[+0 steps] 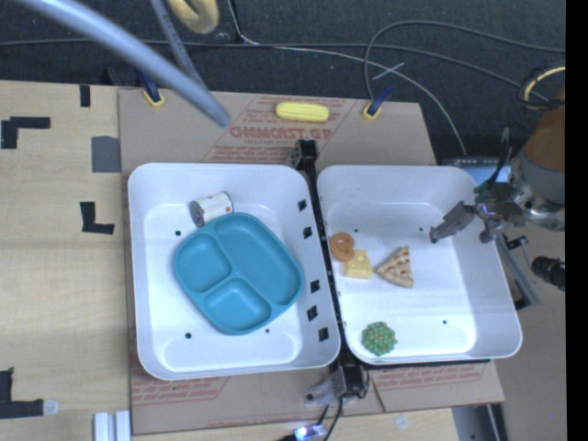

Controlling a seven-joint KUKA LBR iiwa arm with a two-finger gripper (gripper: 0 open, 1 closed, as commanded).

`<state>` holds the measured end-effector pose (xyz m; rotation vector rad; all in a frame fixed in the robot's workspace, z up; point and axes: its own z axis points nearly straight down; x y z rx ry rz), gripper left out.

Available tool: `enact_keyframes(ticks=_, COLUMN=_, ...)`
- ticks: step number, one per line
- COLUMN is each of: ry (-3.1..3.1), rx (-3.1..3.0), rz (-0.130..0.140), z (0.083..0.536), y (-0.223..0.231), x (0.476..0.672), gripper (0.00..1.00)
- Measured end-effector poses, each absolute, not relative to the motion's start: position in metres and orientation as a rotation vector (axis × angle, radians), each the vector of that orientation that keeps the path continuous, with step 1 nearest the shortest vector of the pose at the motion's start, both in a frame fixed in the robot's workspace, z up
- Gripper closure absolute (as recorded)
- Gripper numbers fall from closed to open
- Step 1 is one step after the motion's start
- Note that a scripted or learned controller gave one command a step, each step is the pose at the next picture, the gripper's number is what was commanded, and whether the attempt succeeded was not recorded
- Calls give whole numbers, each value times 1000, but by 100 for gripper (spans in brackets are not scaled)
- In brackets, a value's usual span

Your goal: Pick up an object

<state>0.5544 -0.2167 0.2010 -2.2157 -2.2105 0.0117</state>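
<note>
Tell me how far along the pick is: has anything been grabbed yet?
Nothing looks picked yet. The gripper sits over the right bin near its right rim, with nothing visibly between its fingers. The pizza slice, cheese piece, small ring and green ball lie on the bin floor. Descent, grasp and lift remain.

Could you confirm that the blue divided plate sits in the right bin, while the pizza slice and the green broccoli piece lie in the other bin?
Not quite: the camera view shows the blue divided plate in the left bin, not the right one. The pizza slice and the green broccoli piece do lie in the other bin, the right bin.
</note>
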Motion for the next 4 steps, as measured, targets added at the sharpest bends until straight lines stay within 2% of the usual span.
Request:
enact_keyframes(ticks=1, ry=-2222, rx=-2220, rz=2, z=208, y=-216, x=558, gripper=0)
enact_keyframes(ticks=2, ry=-2218, rx=-2217, rz=7, z=146, y=-221, x=560, gripper=0)
enact_keyframes(ticks=3, ry=-2223, rx=-2227, rz=-4, z=89, y=-221, x=556, gripper=0)
enact_keyframes(ticks=4, ry=-2226, rx=-2223, rz=-3, z=90, y=-222, x=558, gripper=0)
